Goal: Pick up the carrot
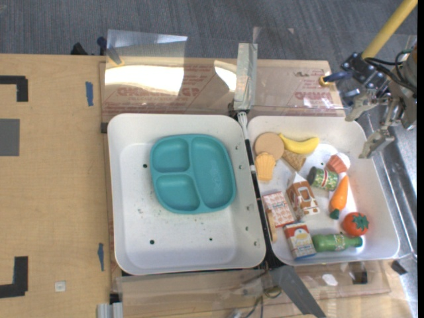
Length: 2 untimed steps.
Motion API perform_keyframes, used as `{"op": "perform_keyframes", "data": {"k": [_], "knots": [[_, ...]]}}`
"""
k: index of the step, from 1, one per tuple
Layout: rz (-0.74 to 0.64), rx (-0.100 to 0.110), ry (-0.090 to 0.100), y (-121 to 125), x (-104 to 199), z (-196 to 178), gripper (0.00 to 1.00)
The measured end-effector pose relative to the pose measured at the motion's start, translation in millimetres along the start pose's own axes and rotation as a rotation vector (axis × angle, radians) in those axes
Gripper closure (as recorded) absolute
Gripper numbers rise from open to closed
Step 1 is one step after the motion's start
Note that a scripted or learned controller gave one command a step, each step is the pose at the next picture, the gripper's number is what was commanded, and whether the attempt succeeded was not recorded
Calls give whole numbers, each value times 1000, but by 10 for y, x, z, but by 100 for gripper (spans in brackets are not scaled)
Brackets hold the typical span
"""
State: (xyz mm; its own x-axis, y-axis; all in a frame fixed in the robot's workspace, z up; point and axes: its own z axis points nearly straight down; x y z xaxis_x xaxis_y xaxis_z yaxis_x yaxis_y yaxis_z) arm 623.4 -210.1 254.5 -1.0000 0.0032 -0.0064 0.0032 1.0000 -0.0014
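The carrot (340, 192) is orange with a green stub at its lower end. It lies nearly upright in the picture, in the right bin (384, 204), close to that bin's right side. A green can (323, 178) sits just to its left and a red tomato (355, 224) just below it. My gripper (375, 130) hangs over the bin's upper right corner, above and to the right of the carrot and well apart from it. Nothing is seen held in it.
The right bin also holds a banana (299, 142), a round brown biscuit (268, 143), a cone (293, 159), several small boxes (302, 199) and a green bottle (338, 242). The left bin (126, 197) bears a teal divided plate (193, 173).
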Motion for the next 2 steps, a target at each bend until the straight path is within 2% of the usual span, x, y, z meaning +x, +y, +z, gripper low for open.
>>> {"op": "perform_keyframes", "data": {"k": [1, 2], "knots": [[-188, -5, 11, -129, 454, 1449, 0], [-135, 0, -2, 189, 654, 1655, 0]]}}
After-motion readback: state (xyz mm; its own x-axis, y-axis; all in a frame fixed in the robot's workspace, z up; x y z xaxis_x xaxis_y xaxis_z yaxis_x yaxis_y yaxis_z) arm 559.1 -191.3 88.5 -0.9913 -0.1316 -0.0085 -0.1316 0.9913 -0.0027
